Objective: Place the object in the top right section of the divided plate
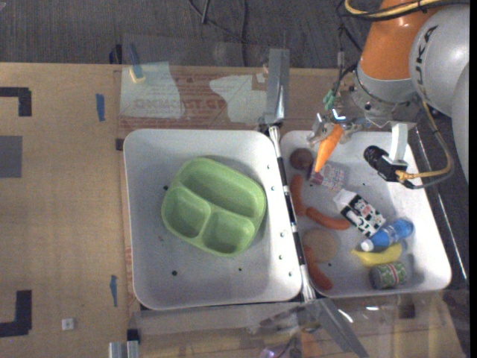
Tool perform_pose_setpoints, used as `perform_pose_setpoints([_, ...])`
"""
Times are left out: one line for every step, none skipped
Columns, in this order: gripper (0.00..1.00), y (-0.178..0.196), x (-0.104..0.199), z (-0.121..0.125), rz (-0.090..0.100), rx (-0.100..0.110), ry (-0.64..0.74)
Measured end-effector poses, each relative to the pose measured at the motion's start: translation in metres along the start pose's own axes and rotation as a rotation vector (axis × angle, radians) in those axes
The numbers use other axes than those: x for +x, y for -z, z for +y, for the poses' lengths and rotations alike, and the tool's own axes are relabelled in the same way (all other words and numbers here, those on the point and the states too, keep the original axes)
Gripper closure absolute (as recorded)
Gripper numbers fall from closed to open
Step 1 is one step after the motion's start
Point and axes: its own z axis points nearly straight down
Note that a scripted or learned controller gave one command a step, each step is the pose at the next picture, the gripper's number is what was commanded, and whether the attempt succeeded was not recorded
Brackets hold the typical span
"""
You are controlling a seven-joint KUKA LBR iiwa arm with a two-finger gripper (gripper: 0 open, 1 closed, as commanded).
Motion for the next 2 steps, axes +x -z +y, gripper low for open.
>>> perform_pose_setpoints([1.00,-0.016,0.070,-0.042,0.003,0.001,0.117])
perform_pose_setpoints([1.00,-0.016,0.147,-0.088,0.003,0.002,0.287])
